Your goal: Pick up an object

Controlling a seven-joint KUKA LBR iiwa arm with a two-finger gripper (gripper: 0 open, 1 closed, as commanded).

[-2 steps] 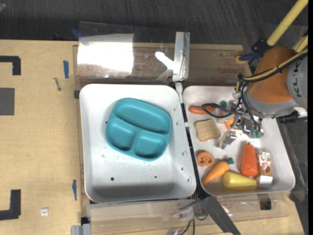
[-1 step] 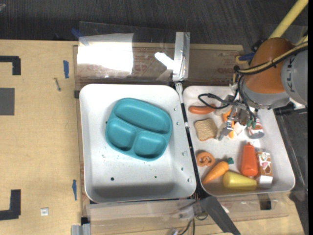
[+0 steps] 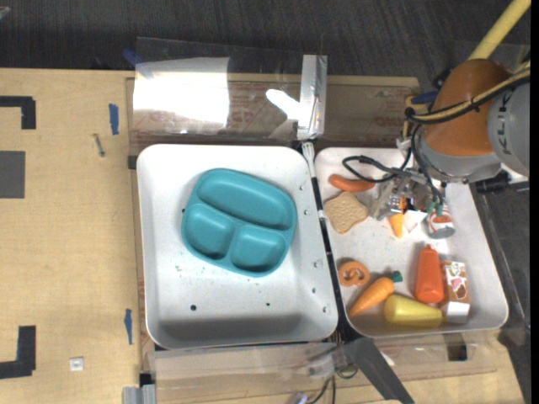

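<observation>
- Claw (image 3: pixel 402 202) sits low over upper part of right bin (image 3: pixel 493 251), right of frame centre, under the orange band of the arm (image 3: pixel 463 116). Cables + small parts clutter it; can't tell if it's spread or pressed together, and nothing visibly pinched.
- Candidates all in right bin: cracker-like tan piece (image 3: pixel 346 212) just left of claw, thin orange carrot-ish piece (image 3: pixel 349 183) above that, small orange bit (image 3: pixel 397 224) right under claw, red/white item (image 3: pixel 439 222) just to its right.
- Lower in the bin: pretzel (image 3: pixel 353 272), carrot (image 3: pixel 372 294), yellow piece (image 3: pixel 412 310), orange-red bottle (image 3: pixel 429 275), small box (image 3: pixel 456 281).
- Left bin (image 3: pixel 160 225) holds only the teal divided tray (image 3: pixel 239 220); not near claw.
- Judgement: nearest target prob. the small orange bit or cracker. Cracker lies flat, hard to pinch by edges; the orange bit looks easier.
- To do well: centre claw on one item, not btwn two; go straight down, close only once low enough.
- Risk: neighbours near each other, so a nudge could shift the target; bin wall near upper items limits approach.
- Lower group is touching in places (carrot/yellow piece), worse for a clean grab.
</observation>
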